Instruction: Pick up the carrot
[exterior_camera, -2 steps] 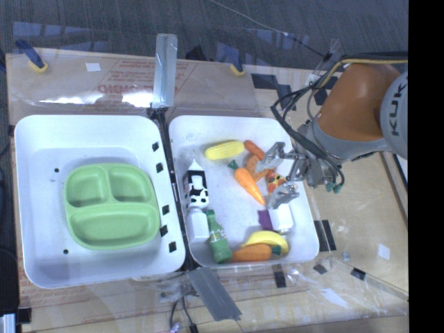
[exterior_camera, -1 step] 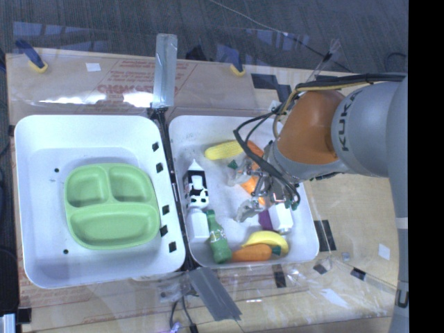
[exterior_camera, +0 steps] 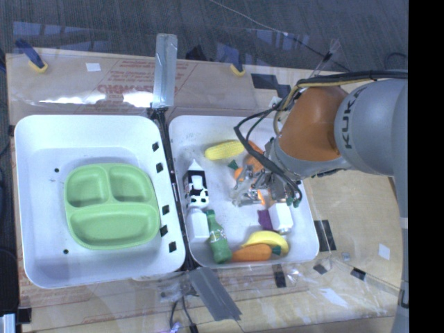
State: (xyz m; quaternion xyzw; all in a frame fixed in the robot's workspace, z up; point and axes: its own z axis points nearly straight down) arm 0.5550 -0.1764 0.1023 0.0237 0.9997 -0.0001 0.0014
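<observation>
Here carrot (exterior_camera: 252, 253) hugs right bin's (exterior_camera: 305, 245) front wall.

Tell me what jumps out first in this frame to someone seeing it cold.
The grey arm with its orange band reaches in from the right over the right bin, crowding its clutter. In the left bin a bright green divided plate sits alone. The carrot lies at the right bin's near edge.

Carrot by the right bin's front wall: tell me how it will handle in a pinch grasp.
The carrot looks like smooth, rigid toy plastic, so probably stiff and light. Its rounded, tapered body may slip or roll. It lies against the banana and green bottle, so finger room looks tight.
</observation>
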